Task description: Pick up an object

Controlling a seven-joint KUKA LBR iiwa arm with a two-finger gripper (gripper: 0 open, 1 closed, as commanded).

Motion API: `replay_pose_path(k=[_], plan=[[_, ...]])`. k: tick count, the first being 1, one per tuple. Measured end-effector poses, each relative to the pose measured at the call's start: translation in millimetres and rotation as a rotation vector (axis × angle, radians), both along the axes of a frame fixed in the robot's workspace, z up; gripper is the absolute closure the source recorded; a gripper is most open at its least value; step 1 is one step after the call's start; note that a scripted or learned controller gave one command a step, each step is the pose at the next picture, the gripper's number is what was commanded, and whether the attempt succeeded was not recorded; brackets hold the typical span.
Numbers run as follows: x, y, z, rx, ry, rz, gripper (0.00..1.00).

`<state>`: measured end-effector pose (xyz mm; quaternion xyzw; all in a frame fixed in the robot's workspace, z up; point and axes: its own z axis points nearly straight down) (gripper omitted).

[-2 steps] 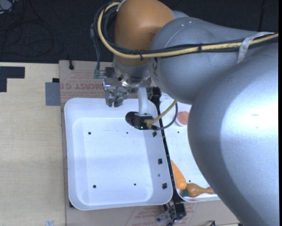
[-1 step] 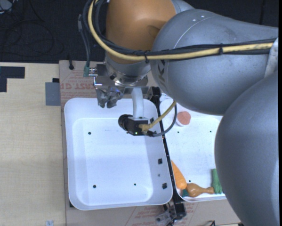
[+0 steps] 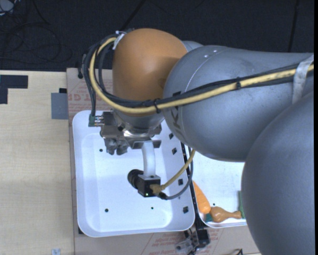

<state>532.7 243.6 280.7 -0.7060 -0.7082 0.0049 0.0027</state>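
My gripper (image 3: 117, 146) hangs low over the back left part of the left white bin (image 3: 95, 195), under the orange wrist band. The bulky grey arm covers most of the right bin (image 3: 222, 223). In the right bin's front left corner lie an orange carrot-shaped piece (image 3: 202, 198) and a tan, pear-like piece (image 3: 224, 214). A small green edge (image 3: 240, 205) peeks out from under the arm beside them. Nothing shows between the gripper and the bin floor beneath it.
The bins rest on a cardboard sheet (image 3: 76, 89) on a pale wooden bench (image 3: 26, 163). Dark patches (image 3: 58, 105) mark the bench at the back left. The divider between the bins (image 3: 189, 195) runs just right of the gripper.
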Motion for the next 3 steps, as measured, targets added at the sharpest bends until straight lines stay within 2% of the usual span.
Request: replay_pose_path(k=[1, 2, 3], plan=[[47, -17, -52, -0.001, -0.004, -0.006, 1.0], [114, 1, 11, 0.004, -0.017, 0.001, 1.0], [111, -80, -32, -0.002, -0.003, -0.01, 1.0]])
